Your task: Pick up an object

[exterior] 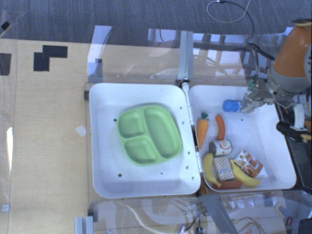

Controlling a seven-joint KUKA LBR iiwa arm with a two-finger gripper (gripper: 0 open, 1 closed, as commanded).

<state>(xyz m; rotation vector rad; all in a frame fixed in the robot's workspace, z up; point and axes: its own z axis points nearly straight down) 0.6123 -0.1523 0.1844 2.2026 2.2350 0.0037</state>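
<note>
Currently the grey arm's claw hangs over the right shallow white bin, just beside a small blue cylinder; whether anything is gripped cannot be told. Likely approach stage: next, descend squarely onto it.

Divided plate in left bin; carrot, bananas in right bin.
</note>
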